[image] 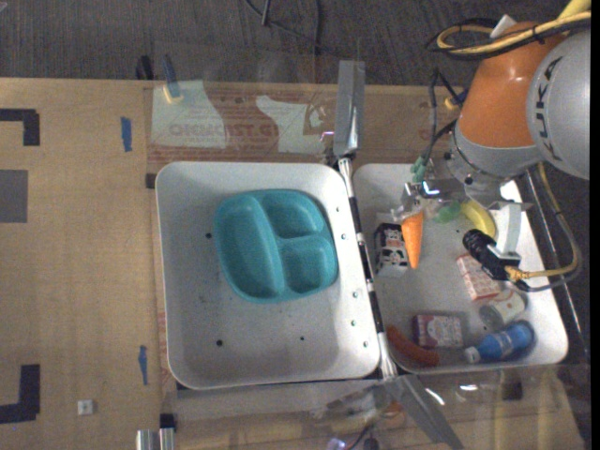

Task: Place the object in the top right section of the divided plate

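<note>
1. Pale wood makes up the worktop, with black corner marks and blue tape strips on it; dark floor runs along its far edge.
2. Two white bins sit side by side: the left bin holds a teal divided plate, all of whose sections are bare.
3. From three o'clock the grey arm reaches in, its orange band bulging over the right bin.
4. Its pincer hangs at the right bin's eleven o'clock corner, right above an orange carrot that points down toward six o'clock. I cannot tell how far the pincer is open, or whether it grips the carrot.
5. Around it lie a yellow banana, a red-and-white packet, a small maroon box, a blue bottle and a red sausage.
6. "KUKA" lettering shows in part on the arm; mirrored print on a clear sheet at twelve o'clock is unreadable.
</note>
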`<state>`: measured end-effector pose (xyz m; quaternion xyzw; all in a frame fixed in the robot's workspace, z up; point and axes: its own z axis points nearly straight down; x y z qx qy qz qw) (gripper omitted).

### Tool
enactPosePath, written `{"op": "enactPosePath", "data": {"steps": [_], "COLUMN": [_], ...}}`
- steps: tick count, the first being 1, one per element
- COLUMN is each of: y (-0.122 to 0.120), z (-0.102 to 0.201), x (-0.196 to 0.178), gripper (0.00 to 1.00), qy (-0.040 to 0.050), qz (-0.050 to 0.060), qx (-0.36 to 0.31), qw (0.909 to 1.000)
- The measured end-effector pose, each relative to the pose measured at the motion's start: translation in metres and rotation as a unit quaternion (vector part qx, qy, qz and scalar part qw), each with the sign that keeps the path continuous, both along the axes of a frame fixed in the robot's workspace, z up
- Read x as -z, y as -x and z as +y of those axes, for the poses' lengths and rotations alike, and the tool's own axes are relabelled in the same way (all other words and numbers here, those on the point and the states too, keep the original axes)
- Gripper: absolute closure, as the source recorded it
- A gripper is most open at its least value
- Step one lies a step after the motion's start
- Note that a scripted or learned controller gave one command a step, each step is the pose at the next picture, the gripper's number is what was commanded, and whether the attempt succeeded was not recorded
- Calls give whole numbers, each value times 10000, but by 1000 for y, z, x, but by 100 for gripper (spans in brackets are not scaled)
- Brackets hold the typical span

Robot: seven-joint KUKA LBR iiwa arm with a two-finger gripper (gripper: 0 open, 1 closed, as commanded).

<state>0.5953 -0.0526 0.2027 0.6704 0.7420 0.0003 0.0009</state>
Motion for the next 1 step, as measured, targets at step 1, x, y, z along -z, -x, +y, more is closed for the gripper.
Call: {"op": "enactPosePath", "data": {"steps": [1], "y": [37], "z": [82], "x": [18], "gripper": [100], "qy": [-5], "qz": [19], "qx": [-420], "qw": [9991]}}
